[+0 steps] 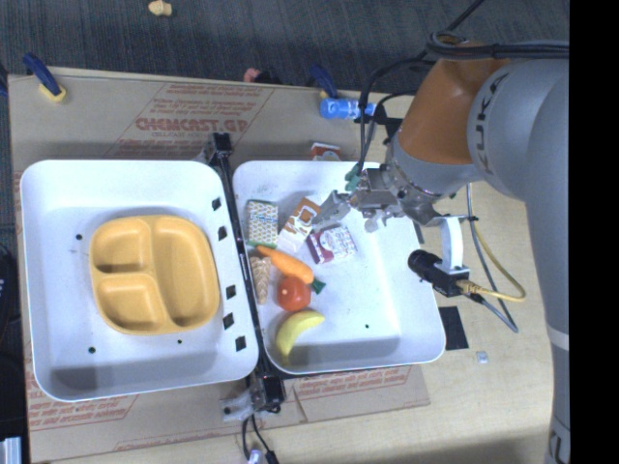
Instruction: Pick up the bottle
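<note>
– Bottle: cannot pick it out for certain among the clutter in the right bin (411, 341). Where do you place it?

– Best guess, under or just beside the gripper (360, 197), which hangs over the bin's 12 o'clock part. The wrist hides what lies directly below. Nothing else in the bin reads as a bottle: checkered packet (261, 222) at 10 o'clock, small carton (302, 218) beside it, purple-and-white packet (333, 245) near centre, carrot (286, 262), tomato (294, 293) and banana (297, 329) running down toward 7 o'clock.

– Gripper state?

– Cannot tell whether it is open or shut; the arm's bulk and cabling cover the tips from this angle. Nothing is visibly held. It sits close to the carton and the purple-and-white packet; contact cannot be confirmed.

– How to do the grasp well?

– My judgement: come straight down, jaws across the bottle's narrow width, not along its length. Keep clear of the carton at 9 o'clock of the gripper, or it gets pinched too. Close only once low enough, near the bin floor. Lift slowly; a round body can squirt out sideways

– Left bin?

– Yellow divided tray (155, 272), not involved
</note>
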Controlling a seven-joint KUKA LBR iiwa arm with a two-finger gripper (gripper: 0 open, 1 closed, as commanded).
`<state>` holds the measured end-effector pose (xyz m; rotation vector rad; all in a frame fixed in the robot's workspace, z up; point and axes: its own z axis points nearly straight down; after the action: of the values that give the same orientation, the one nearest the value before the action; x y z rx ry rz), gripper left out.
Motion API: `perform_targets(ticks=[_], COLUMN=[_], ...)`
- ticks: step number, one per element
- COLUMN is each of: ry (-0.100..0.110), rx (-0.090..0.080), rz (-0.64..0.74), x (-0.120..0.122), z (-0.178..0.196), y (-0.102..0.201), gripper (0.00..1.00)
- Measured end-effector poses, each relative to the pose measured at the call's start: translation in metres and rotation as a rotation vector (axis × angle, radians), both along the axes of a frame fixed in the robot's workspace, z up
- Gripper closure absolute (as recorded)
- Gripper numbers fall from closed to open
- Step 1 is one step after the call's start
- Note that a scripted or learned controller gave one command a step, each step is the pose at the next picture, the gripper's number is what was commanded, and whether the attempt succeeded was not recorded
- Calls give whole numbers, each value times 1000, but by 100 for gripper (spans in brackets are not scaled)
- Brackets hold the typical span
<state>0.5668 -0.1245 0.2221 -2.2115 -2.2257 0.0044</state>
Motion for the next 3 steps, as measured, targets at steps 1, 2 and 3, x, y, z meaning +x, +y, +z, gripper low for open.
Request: perform_targets(ticks=[1,2,3], ry=[3,-1,-1], rx=[1,0,2], rz=[5,24,290], x=[0,-84,-91], z=[10,41,13], y=[0,-50,-67], gripper=[100,100,100])
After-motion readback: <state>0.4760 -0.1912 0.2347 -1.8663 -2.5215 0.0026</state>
